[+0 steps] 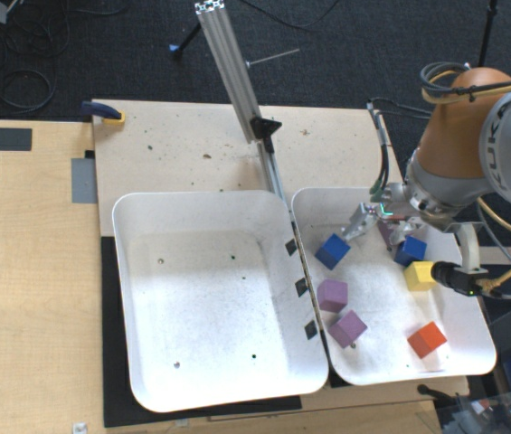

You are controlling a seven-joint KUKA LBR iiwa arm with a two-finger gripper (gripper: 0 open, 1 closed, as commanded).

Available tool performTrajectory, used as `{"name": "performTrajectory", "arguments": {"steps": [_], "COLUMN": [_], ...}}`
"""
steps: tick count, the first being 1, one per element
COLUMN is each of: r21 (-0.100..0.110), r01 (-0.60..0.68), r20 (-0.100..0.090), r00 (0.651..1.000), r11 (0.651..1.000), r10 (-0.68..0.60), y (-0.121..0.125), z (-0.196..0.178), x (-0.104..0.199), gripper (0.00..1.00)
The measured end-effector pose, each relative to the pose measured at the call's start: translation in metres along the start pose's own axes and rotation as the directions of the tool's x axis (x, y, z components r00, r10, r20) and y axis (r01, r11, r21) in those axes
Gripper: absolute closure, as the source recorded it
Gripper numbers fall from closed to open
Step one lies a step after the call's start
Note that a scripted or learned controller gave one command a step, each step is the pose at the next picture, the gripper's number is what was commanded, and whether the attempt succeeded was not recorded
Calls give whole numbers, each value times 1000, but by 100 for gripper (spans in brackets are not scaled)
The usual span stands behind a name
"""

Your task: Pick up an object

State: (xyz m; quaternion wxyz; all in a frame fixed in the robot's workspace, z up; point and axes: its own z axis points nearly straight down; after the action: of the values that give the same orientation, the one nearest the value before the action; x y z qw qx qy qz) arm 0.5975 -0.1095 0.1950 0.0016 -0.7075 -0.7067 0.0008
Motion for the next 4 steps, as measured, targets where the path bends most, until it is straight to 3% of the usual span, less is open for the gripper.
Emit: {"name": "performTrajectory", "arguments": {"steps": [1,2,3,4], "r21": [6,-7,-5,-6], "r01": [1,2,-5,-1], "r20": [0,1,0,2], "r00": [1000,1000,1000,1000], "r11": [1000,1000,1000,1000], "r10": [-1,-2,5,1], "y": [4,6,5,15], "z": [55,104,93,40], "x": [8,9,8,0], "gripper": [0,0,100,100]}}
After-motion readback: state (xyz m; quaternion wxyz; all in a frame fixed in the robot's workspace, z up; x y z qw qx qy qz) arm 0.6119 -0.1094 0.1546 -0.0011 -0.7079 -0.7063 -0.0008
